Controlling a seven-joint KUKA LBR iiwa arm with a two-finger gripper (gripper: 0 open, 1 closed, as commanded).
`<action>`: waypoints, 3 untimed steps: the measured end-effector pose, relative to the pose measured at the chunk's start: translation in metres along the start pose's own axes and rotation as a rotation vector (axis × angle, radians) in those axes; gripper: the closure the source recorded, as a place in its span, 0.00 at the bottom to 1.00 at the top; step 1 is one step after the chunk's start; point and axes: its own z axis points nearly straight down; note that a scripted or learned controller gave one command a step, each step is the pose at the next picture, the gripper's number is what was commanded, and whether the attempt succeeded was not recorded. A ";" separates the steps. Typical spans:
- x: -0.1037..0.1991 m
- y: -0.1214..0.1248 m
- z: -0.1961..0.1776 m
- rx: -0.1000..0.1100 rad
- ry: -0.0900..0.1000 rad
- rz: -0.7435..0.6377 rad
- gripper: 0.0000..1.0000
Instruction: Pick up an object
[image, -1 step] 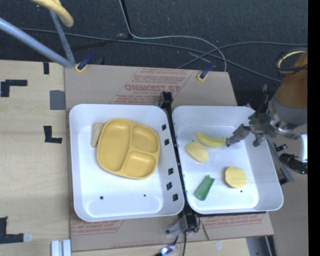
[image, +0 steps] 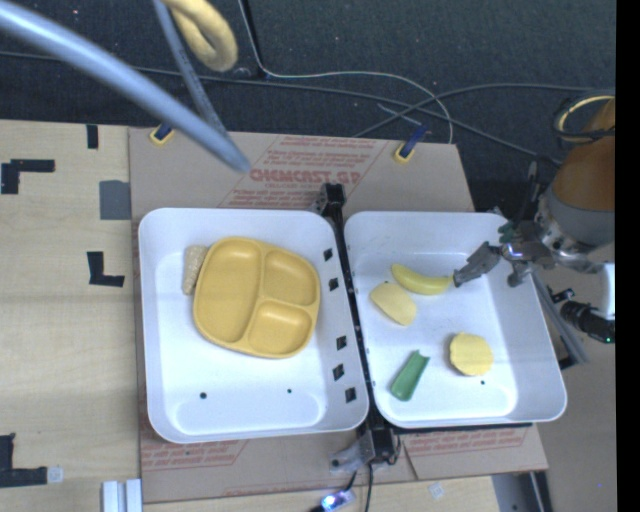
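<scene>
The right bin holds a yellow banana, a pale yellow wedge, a green stick-shaped piece and a round yellow piece. My gripper hangs over the bin's upper right part, just right of the banana's tip. Its fingers stand open, one dark finger pointing toward the banana, and nothing lies between them. The arm's grey and orange wrist is at the right edge.
The left bin carries a yellow divided plate with a beige block tucked against its left side. A black divider runs between the bins. Cables cross the dark floor behind the bench.
</scene>
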 end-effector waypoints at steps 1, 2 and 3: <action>0.006 0.007 0.058 0.003 0.000 -0.001 0.00; 0.006 0.007 0.112 0.000 -0.002 -0.001 0.00; 0.007 0.008 0.098 -0.002 -0.002 -0.002 1.00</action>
